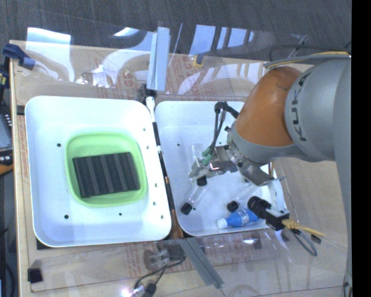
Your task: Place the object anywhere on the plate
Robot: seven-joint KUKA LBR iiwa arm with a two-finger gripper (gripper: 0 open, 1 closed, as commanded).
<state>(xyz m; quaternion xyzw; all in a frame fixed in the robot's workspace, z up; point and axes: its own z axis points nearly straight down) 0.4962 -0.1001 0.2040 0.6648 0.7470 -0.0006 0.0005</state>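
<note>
"KUKA" lettering on arm (309, 113)

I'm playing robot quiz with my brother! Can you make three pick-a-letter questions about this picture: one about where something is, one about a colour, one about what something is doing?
1. Where is the plate?
A. left bin
B. right bin
C. the floor

2. What colour is the plate's rim?
A. red
B. green
C. blue

3. How is the blue and white bottle resting?
A. standing upright
B. lying on its side
C. sitting on the plate

Answers: 1 A, the plate sits in the left bin. 2 B, its rim is light green around a dark ribbed middle. 3 B, the bottle lies flat in the right bin, near the front edge.
</note>
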